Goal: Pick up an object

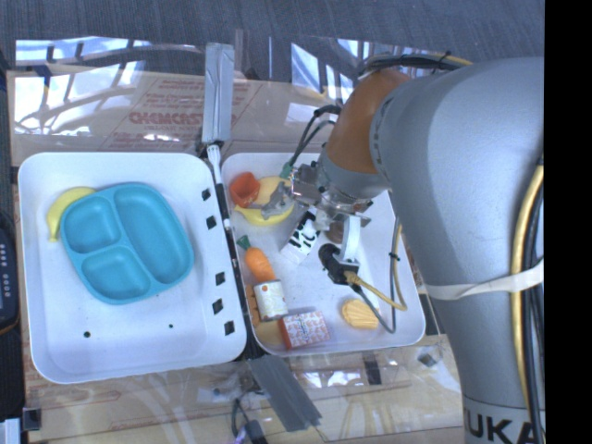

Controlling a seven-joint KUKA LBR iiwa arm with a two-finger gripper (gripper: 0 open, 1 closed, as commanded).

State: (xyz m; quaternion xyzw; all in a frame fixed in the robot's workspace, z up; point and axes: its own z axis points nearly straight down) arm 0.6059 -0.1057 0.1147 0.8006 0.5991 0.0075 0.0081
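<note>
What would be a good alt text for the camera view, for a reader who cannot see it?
A grey robot arm reaches from the right over the right white bin, its tool low among small items: an orange carrot, a yellow shell-shaped piece and a small can. The left white bin holds a blue divided plate and a yellow banana.

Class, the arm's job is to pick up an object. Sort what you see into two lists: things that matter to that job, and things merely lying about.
Part of the job:
claw
orange cup
yellow dish
carrot
small can
red box
yellow shell-shaped piece

Lying about:
blue divided plate
banana
left bin
</note>
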